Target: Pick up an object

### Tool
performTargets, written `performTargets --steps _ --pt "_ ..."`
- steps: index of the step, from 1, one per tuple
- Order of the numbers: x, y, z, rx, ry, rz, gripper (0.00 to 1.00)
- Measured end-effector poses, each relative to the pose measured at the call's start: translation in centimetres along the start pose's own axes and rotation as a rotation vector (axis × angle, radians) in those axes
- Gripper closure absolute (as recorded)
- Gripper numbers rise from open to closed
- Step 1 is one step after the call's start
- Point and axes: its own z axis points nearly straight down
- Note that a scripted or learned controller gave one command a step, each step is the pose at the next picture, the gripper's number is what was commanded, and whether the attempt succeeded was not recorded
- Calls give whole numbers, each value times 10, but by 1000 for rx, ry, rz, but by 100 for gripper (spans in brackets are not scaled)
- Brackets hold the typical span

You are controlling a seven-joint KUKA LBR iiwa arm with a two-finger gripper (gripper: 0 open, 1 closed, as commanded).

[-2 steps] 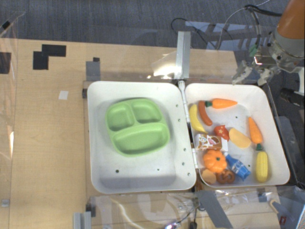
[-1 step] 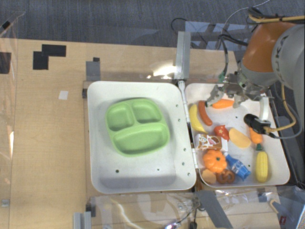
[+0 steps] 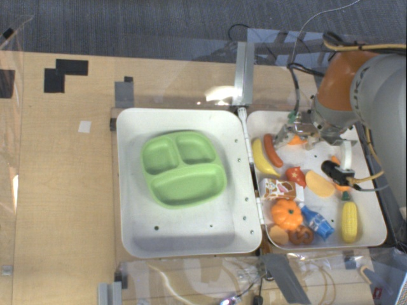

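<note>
The right bin (image 3: 376, 232) holds several toy foods: a yellow banana (image 3: 262, 159), a red sausage (image 3: 273, 150), a red pepper (image 3: 295, 175), an orange pumpkin (image 3: 287, 213), a yellow corn cob (image 3: 349, 220), a blue piece (image 3: 317, 222) and a yellow-orange slice (image 3: 320, 184). My gripper (image 3: 294, 132) is low over the far part of this bin, just right of the sausage. A small orange piece (image 3: 296, 141) lies right at the gripper's tip, partly hidden by it.
A green divided plate (image 3: 184, 168) lies in the left bin (image 3: 137, 227). A small printed carton (image 3: 278, 188) and a brown pretzel (image 3: 301, 235) sit near the pumpkin. The grey arm and its cables cover the right bin's far right corner.
</note>
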Motion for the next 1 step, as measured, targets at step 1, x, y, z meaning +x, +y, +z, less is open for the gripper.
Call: performTargets --steps 1 --pt "-4 15 2 24 5 47 0"
